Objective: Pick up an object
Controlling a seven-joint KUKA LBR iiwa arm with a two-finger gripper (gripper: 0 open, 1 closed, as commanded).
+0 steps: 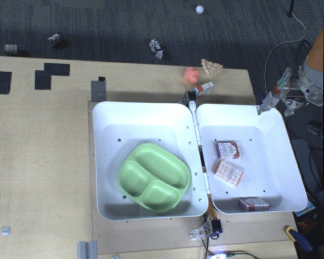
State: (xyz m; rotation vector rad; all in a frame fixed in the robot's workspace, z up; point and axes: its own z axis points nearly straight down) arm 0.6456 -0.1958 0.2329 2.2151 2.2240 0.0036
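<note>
A pale wooden bench [45, 152] sits before dark carpet, and on it two shallow white bins stand side by side, rims touching along the middle. The left bin [109, 119] holds one thing — a green divided plate [154, 176] with three compartments, lying tilted toward the near wall. The right bin [268, 131] holds three small packets: a red-and-white one [227, 149] near the centre, a checked red-and-white one [228, 172] just below it, and a dark maroon box [253, 204] against the near wall, well apart from the other two. Beyond the bins, near the bench's far edge, lie a pink ball [191, 75], a wedge-shaped toy [211, 66] and a small tube [204, 89]. On the carpet are four bits of litter and one white ball [199, 9]. The arm [315, 71] enters at the right edge; its gripper [280, 98] hangs over the right bin's far right corner, outside the bin — whether it is open or closed I cannot tell.
</note>
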